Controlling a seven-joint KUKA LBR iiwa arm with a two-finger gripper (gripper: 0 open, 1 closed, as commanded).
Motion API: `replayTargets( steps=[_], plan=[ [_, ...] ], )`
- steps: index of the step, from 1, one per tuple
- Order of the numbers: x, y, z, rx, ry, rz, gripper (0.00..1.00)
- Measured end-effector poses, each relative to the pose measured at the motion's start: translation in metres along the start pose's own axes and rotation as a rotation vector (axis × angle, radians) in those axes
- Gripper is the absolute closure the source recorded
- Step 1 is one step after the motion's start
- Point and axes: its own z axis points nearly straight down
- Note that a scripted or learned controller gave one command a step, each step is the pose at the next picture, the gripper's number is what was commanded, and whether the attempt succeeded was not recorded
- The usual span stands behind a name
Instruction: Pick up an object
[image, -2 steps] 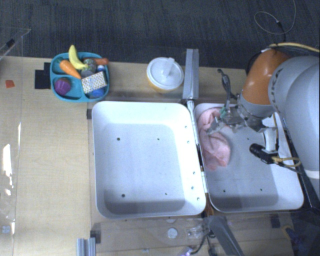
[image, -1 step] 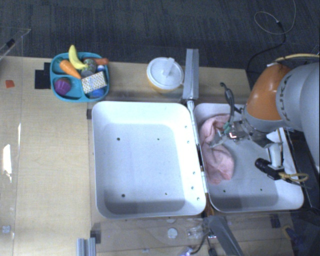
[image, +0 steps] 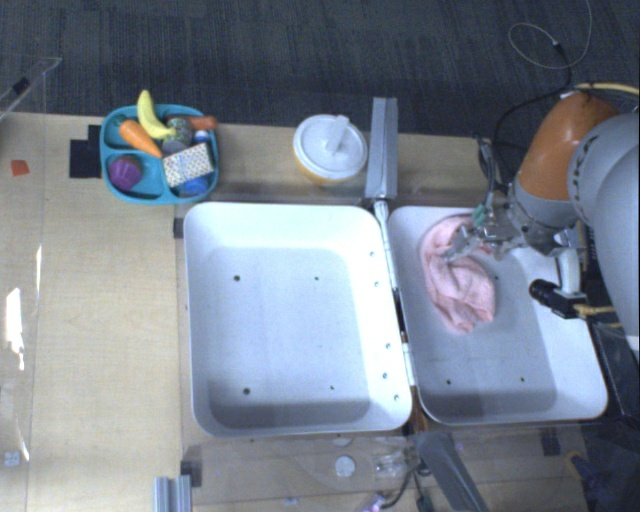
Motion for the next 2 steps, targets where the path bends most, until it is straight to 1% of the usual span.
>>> replayTargets(
  steps=[1,2],
  plan=[
    [0.027,0.002,-0.001,-0.003,-0.001,-0.159,0.00],
    [0.029,0.005,-0.014,-0.010,-0.001,-0.166,1.00]
  ],
)
